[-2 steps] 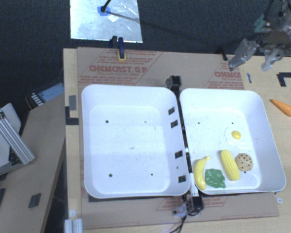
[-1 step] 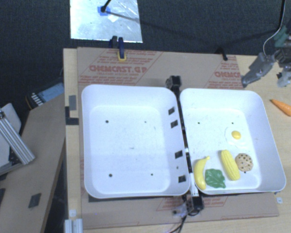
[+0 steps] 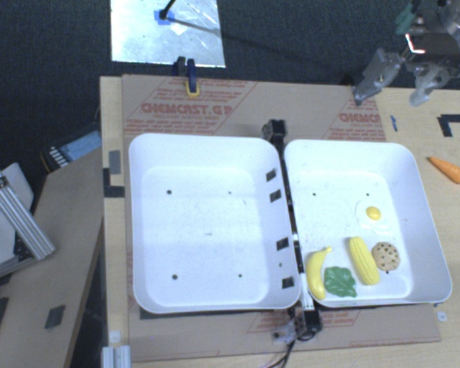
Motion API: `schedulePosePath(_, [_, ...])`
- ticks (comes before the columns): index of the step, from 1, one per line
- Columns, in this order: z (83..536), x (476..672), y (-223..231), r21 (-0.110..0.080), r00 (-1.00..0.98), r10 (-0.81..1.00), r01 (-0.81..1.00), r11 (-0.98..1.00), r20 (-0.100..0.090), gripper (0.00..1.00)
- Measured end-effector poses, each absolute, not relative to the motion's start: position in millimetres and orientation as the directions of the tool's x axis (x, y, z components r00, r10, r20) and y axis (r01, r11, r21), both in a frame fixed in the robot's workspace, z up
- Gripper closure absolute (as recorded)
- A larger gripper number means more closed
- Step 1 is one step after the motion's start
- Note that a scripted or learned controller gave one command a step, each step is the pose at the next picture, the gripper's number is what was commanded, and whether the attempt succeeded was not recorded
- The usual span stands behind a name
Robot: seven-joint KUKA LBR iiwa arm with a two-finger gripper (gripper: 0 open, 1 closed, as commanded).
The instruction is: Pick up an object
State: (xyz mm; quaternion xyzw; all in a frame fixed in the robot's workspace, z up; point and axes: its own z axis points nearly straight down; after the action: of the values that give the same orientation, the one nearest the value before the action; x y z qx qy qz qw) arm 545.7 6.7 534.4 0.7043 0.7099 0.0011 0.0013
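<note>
Lying nearest, at 5 o'clock in the right bin (image 3: 414,167), are the banana (image 3: 316,274), green leaf (image 3: 340,281), corn (image 3: 363,261), cookie (image 3: 386,256) and fried egg (image 3: 372,213). My gripper (image 3: 397,85) is hovering at 1 o'clock with fingers spread, pinching nothing.

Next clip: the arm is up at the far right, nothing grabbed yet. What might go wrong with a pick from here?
The banana, green leaf, corn and cookie crowd the right bin's near edge, so the pincer may nudge a neighbour or close on two. The banana also lies against the divider wall, leaving little room beside it. The fried egg looks flat and may slip out.
</note>
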Motion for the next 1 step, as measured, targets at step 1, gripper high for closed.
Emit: schedulePosePath(1, [536.2,484.3,-28.9,0.004,0.002,1.0,1.0,-0.002,0.0,0.0])
